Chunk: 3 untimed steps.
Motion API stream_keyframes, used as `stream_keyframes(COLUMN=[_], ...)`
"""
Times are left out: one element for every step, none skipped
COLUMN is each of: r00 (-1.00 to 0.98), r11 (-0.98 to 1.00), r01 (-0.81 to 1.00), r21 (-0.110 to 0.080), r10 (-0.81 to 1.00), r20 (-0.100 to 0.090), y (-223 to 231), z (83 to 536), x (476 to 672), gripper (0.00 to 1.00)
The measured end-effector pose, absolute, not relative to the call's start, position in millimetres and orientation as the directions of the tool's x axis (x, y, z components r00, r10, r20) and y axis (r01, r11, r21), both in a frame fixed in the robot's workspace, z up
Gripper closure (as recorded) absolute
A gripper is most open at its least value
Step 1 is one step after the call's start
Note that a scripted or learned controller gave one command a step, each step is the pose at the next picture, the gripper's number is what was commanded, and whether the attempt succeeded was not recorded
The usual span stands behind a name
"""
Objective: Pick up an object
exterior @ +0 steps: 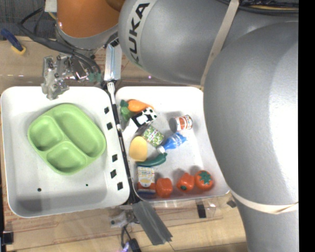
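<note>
My gripper (53, 88) hangs over the back left corner of the left bin (16, 193), just behind a green divided plate (66, 137). I see nothing between its fingers. The right bin (212, 156) holds the small objects: a carrot (136, 106), a black and white toy (144, 117), a small red can (184, 123), a blue bottle (173, 140), a green patterned packet (153, 136), a yellow lemon (138, 149), a dark green vegetable (151, 161), a juice box (145, 178) and red-orange peppers and a tomato (194, 181) along the front.
The arm's big grey links (241, 88) cover the right side of the view and the right bin's far edge. A divider with black clips (115, 140) runs between the bins. Cables (37, 30) lie on the bench behind the left bin.
</note>
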State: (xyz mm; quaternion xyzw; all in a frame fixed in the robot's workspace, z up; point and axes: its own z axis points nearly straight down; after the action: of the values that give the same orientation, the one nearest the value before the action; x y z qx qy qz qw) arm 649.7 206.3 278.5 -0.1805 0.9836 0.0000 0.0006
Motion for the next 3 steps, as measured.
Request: stream_keyframes(r00=[-0.930, -0.754, -0.725], r11=[0.930, 0.754, 0.725], r01=[-0.368, -0.656, -0.689], r21=[0.000, -0.002, 0.000], r10=[-0.368, -0.656, -0.689], r20=[-0.004, -0.005, -0.001], y=[217.2, 219.6, 217.7], z=[264.6, 279.2, 256.3], x=[657.1, 656.5, 655.9], gripper=[1.00, 1.00, 1.00])
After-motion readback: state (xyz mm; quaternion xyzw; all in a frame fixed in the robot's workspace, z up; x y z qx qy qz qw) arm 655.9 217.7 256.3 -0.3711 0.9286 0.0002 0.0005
